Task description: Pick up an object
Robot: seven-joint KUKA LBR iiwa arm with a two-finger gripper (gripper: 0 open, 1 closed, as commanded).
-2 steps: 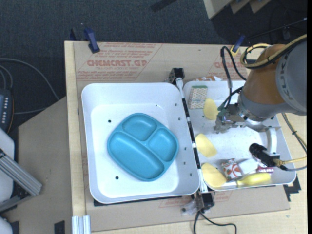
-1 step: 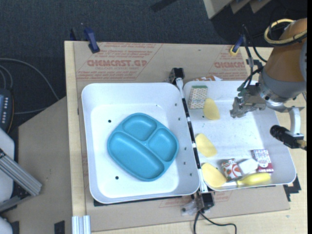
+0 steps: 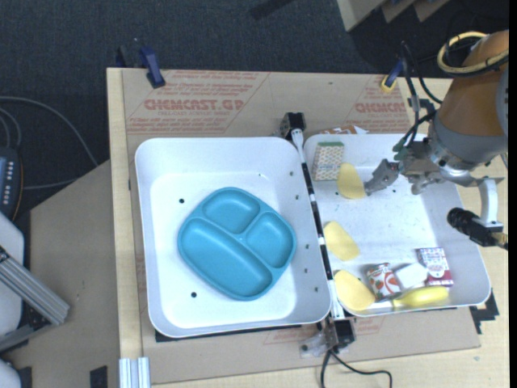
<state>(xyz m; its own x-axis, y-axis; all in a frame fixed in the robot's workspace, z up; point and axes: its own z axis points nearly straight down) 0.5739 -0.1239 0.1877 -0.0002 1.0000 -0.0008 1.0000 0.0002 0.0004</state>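
My gripper (image 3: pixel 399 183) hangs over the upper part of the right bin (image 3: pixel 404 225), reaching in from the right under the grey wrist and orange band. Its two fingers stand apart, open, with nothing between them; the left fingertip (image 3: pixel 376 183) lies just right of a pale yellow piece (image 3: pixel 350 182). A small green-and-white box (image 3: pixel 328 161) sits at the bin's top left. Another yellow piece (image 3: pixel 341 241) lies by the left wall. Along the front lie a third yellow piece (image 3: pixel 353 291), a red-and-white packet (image 3: pixel 380 280), a yellow banana shape (image 3: pixel 424 297) and a checked packet (image 3: pixel 435 265).
The left bin (image 3: pixel 161 176) holds a blue divided plate (image 3: pixel 235 242). A black clamp (image 3: pixel 294 124) sits where the bins meet at the back. A black part of the arm (image 3: pixel 474 225) juts over the right bin's right wall. Blue clips (image 3: pixel 150 65) hold the board's far corners.
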